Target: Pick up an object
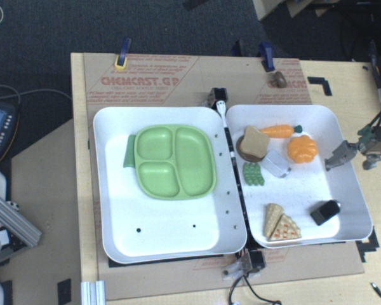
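The right bin (349, 189) holds several small items: an orange carrot (276, 131), an orange pepper (302, 149), a brown bread slice (254, 143), a clear plastic piece (276, 164), a green bumpy piece (253, 173), a pizza wedge (280, 223) and a black block (325, 212). My gripper (354, 157) hangs at the bin's right rim, to the right of the pepper and above the black block. It is open, with nothing between its fingers.
A green divided plate (174, 161) lies in the left bin (114, 221). A black divider with screws (232, 170) runs between the bins. Clamps (122, 56) hold the cardboard at the back edge.
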